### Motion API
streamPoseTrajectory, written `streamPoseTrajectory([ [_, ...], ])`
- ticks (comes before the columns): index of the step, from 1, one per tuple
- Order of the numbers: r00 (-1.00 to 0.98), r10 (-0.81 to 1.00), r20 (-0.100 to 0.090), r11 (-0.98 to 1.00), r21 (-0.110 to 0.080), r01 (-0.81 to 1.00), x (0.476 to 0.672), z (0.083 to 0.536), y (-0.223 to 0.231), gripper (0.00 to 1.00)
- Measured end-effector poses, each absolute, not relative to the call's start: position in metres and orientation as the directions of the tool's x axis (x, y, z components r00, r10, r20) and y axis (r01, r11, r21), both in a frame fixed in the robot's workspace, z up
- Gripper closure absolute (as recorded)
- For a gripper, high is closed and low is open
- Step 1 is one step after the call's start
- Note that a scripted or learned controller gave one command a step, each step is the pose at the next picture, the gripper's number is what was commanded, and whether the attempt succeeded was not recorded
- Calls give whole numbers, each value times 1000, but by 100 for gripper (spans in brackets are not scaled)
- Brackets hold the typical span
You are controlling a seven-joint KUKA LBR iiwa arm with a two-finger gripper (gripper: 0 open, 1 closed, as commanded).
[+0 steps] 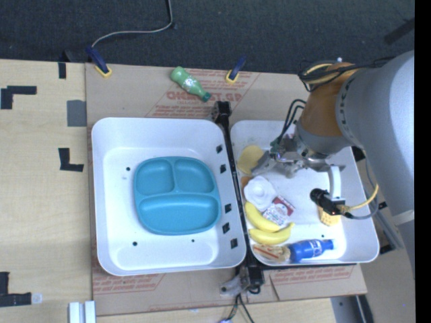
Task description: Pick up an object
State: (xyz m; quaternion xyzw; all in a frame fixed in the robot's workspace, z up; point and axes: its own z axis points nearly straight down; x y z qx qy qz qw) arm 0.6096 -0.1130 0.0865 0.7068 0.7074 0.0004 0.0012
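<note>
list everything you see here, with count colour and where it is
bins: 2, white, side by side on the bench
divided plate: 1, blue, in the left bin
green bottle: 1, green, on the bench behind the bins
banana: 1, yellow, right bin, near its front
blue bottle: 1, blue with white cap, right bin's front edge
white cup: 1, white, right bin, behind the banana
arm: 1, grey with orange band, over the right bin
gripper: 1, above the right bin's rear

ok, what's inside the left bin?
The left bin holds one thing: a blue divided tray, lying flat near its centre, its three compartments bare. Whatever lies beneath the tray is covered by it. The banana and blue bottle sit in the right bin.
</note>
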Motion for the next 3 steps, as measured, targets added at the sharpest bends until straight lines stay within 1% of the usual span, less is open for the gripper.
streamPoseTrajectory([
  [1, 0, 1000, -1, 0, 5, 1000, 553, 87, -112, 0],
  [2, -2, 1000, -1, 2, 5, 1000, 612, 86, -93, 0],
  [3, -3, 1000, -1, 3, 2, 1000, 669, 85, -96, 0],
])
